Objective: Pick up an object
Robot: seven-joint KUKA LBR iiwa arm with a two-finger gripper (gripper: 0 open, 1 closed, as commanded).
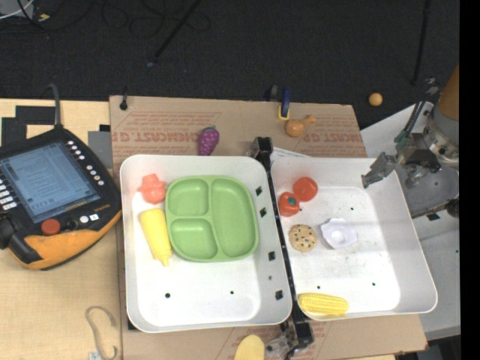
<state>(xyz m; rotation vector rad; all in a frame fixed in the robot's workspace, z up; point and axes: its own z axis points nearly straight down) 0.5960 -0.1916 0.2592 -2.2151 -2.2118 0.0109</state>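
The right bin (390, 276) holds a red tomato (305, 188), a small red-orange fruit (289, 203), a round cookie (303, 238), a white cup-like piece (337, 234) and a corn cob (323, 304) at its near rim. The gripper (399, 165) hangs at the bin's far right corner, above the rim and well to the right of these items. Nothing shows in its grasp.
The left bin (195, 298) bears a green divided plate (211, 218), a yellow bottle (156, 235) and a pink toy (152, 189). Purple grapes (208, 139), an orange pear (298, 126) and a lemon (250, 347) lie outside the bins. A teach pendant (52, 193) sits at left.
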